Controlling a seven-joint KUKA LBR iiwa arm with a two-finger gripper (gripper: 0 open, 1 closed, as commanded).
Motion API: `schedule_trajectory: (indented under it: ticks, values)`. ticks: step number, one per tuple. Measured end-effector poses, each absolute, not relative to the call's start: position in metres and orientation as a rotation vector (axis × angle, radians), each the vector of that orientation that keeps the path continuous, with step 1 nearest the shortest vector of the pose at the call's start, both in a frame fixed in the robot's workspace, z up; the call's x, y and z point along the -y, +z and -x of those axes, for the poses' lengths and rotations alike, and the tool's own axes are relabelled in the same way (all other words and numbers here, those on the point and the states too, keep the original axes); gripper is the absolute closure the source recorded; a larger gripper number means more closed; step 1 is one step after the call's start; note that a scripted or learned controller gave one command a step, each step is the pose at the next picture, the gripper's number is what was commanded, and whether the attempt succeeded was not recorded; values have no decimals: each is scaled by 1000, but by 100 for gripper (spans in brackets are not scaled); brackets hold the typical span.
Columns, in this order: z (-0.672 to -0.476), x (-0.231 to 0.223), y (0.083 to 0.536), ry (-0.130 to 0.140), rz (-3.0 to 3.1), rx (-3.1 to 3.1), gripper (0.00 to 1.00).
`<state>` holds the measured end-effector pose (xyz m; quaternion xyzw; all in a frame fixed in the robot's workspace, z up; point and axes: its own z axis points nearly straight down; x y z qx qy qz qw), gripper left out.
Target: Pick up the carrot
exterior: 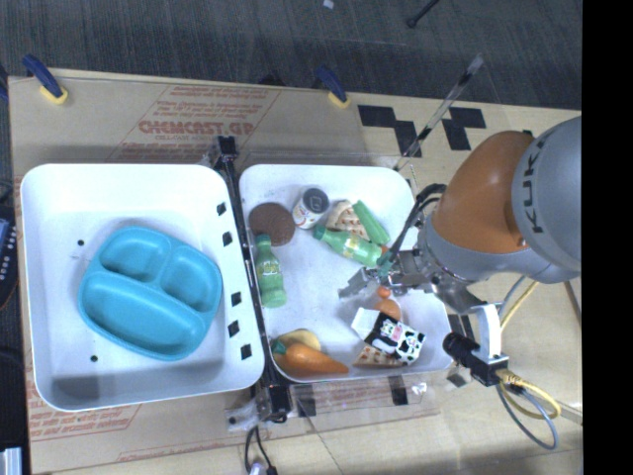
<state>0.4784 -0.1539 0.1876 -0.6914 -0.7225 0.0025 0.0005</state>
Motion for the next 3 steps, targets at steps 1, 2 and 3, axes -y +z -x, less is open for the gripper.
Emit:
schedule_trajectory:
  ticks: [1, 2, 3]
  values:
    - [-476, 95, 138, 8, 2350, 2072, 0]
    - [-476, 103, 91, 4, 1848, 2529, 0]
    - [-476, 103, 101, 6, 1831, 2539, 100]
